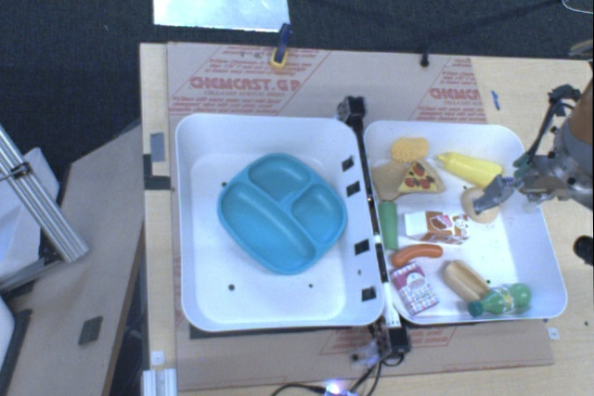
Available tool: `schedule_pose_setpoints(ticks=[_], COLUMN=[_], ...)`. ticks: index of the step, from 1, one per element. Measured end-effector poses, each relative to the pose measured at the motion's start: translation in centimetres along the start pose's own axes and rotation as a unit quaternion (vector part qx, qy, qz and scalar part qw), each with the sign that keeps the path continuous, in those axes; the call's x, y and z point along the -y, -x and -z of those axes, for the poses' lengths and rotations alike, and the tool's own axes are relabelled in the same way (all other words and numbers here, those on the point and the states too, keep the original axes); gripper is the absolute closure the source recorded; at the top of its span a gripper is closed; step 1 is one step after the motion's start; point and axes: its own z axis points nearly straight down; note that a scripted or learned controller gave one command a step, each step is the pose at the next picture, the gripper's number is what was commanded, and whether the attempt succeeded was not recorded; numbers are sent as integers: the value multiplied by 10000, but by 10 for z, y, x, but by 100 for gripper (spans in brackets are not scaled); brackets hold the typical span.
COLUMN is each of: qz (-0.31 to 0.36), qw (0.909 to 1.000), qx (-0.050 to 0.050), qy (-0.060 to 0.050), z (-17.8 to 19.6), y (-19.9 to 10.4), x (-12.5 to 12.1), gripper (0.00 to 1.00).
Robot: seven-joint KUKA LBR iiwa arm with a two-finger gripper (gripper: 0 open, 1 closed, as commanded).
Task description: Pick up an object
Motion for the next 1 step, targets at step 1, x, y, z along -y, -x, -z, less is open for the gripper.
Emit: schedule_pose_setpoints(ticks=[1], qz=[13], qw=[10000], qx=[13], qy=[53], z=[5], y=[0], x=[-3], gripper=[0])
